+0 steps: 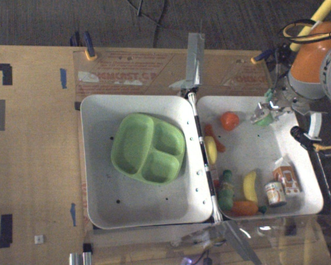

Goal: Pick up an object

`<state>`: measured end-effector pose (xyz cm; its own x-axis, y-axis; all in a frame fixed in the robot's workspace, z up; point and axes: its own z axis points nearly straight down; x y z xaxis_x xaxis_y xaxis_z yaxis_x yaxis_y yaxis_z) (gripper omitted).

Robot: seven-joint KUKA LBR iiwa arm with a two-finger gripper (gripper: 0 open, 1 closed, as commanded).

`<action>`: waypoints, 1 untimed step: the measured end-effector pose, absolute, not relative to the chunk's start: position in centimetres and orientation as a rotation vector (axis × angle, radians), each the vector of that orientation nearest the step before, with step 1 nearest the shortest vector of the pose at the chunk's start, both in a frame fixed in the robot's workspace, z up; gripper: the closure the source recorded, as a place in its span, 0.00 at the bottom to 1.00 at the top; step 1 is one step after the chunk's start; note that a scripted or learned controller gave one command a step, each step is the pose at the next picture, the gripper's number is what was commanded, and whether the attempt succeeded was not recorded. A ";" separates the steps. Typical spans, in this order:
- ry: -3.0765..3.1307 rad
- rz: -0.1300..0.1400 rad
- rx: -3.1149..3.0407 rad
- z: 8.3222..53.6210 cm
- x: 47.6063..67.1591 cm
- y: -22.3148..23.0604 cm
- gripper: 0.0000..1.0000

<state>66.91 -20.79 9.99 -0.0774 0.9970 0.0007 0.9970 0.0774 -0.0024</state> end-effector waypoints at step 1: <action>-2.371 -0.005 -2.069 20.9 66.9 -12.7 1.00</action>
